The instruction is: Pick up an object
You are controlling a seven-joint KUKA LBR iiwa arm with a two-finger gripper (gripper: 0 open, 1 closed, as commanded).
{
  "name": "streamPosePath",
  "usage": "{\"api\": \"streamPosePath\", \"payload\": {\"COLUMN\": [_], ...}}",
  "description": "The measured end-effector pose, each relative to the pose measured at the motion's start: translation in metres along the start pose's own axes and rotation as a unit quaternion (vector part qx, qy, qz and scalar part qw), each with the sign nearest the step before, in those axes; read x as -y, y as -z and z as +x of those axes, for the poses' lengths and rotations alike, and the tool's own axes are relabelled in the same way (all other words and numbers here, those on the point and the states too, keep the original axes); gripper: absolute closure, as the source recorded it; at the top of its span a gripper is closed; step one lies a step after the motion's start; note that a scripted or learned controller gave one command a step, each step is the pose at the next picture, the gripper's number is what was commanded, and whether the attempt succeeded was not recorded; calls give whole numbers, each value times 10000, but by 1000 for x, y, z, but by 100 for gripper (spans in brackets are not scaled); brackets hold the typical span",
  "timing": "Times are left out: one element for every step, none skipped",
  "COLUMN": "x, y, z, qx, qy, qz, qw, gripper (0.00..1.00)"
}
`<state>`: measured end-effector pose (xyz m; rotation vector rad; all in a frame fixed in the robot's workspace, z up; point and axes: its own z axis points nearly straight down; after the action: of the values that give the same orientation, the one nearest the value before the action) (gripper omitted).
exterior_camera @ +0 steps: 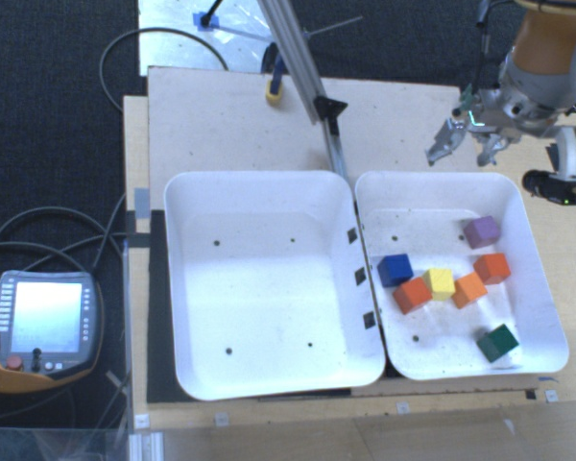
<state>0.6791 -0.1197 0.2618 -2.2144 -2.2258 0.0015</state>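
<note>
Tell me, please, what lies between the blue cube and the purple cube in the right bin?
Nothing: in the camera view, the bin floor between the blue cube and the purple cube is bare. The yellow cube sits below that stretch.

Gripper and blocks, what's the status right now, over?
Gripper open, above right bin's far rim, holding nothing. Seven blocks in that bin; purple block nearest. Nothing blocking.

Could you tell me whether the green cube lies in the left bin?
No, the green cube lies in the right bin, near its front corner, apart from the other cubes.
</note>
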Motion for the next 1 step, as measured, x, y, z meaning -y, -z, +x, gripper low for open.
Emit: {"api": "streamPosePath", "payload": {"x": [-1], "y": [3], "z": [0], "qx": [9], "qy": [3], "qz": [-19], "qw": [10000], "gripper": [0]}}
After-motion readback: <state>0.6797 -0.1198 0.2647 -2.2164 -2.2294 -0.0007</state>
